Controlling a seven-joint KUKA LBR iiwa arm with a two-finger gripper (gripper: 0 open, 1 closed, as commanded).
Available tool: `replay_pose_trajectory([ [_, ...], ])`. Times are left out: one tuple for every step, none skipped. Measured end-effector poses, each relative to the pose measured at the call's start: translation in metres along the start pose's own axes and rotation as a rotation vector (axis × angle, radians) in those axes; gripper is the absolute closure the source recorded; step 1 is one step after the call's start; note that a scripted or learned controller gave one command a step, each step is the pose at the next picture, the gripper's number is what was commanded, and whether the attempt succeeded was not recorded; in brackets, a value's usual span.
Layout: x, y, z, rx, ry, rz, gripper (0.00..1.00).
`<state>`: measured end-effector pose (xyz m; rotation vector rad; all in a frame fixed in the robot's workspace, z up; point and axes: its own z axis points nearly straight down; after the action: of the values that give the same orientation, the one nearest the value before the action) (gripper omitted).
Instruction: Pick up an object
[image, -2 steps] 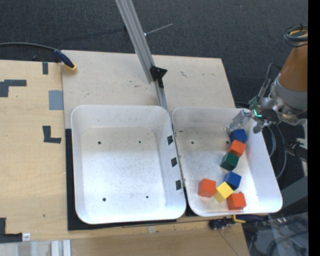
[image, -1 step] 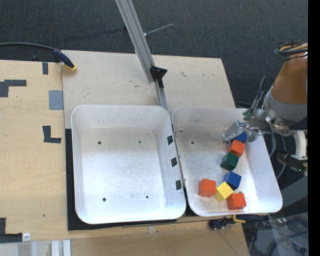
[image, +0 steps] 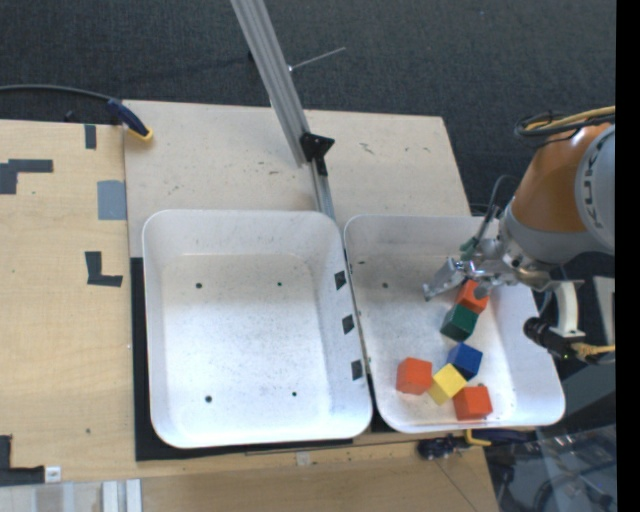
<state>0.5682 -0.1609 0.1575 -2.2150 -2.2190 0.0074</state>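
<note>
The grey arm (image: 570, 200), orange band above the wrist, reaches in from the right edge of the frame, its gripper (image: 468, 285) lowered at centre right, metal fingers pointing down and left.

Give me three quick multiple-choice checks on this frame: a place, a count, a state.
1. Where do the blocks lie?
A. left bin
B. right bin
C. bench top

2. How many yellow blocks are there?
A. one
B. two
C. three

3. Where is the gripper?
A. over the left bin
B. beyond both bins
C. over the right bin, just above the green block

Answers: 1 B, all the blocks sit in the right bin's near corner. 2 A, a single yellow one between orange and blue. 3 C, the gripper sits directly above the cluster's top.
</note>
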Motion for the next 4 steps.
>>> replay_pose_trajectory([
  [-0.001,0.003,0.039,-0.013,-0.005,0.0,0.0],
  [0.0,0.004,0.027,-0.015,-0.003,-0.002,1.0],
  [0.008,0.004,-0.034,-0.013,-0.002,0.0,1.0],
  [0.008,0.005,-0.062,-0.01,-0.002,0.0,1.0],
])
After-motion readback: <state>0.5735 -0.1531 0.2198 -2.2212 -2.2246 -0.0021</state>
